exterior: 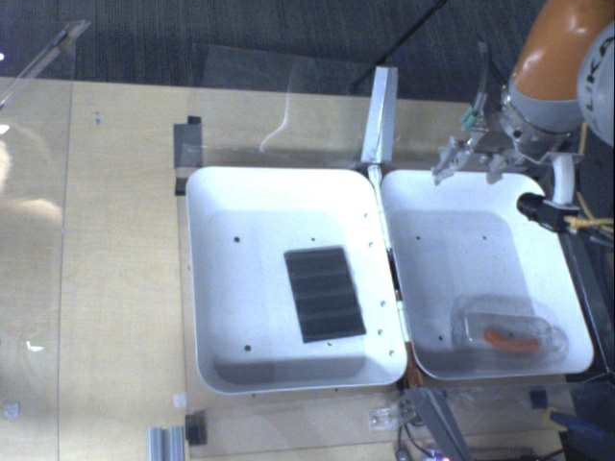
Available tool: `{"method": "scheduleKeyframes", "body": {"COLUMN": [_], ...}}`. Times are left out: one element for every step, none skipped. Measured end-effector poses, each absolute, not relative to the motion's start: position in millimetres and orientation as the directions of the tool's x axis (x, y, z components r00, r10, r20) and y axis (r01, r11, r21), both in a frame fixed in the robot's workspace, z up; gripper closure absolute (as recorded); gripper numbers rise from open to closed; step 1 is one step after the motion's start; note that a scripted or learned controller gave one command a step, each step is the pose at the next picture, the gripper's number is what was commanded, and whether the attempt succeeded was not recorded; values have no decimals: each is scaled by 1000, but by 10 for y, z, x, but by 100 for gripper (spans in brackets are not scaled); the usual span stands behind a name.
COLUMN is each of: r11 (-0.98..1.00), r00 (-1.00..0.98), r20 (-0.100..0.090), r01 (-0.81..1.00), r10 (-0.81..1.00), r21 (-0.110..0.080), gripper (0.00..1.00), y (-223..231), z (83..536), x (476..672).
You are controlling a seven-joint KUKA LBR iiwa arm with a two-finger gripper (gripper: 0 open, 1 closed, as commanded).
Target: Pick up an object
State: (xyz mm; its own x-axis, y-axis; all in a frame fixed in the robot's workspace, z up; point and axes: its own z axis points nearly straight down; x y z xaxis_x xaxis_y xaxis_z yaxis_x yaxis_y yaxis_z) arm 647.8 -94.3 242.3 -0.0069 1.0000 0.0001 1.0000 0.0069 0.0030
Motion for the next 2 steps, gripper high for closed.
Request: {"method": "scheduleKeyframes", "body": {"r11": [-97,-38], "r00": [97,38], "r20": [0,0], "r01": [995,999], "r10": [995,999], "r21": [2,15], "gripper": [0,0], "y": [-1363,-1044], "z": [1672,900], "x": [5941,5522]}}
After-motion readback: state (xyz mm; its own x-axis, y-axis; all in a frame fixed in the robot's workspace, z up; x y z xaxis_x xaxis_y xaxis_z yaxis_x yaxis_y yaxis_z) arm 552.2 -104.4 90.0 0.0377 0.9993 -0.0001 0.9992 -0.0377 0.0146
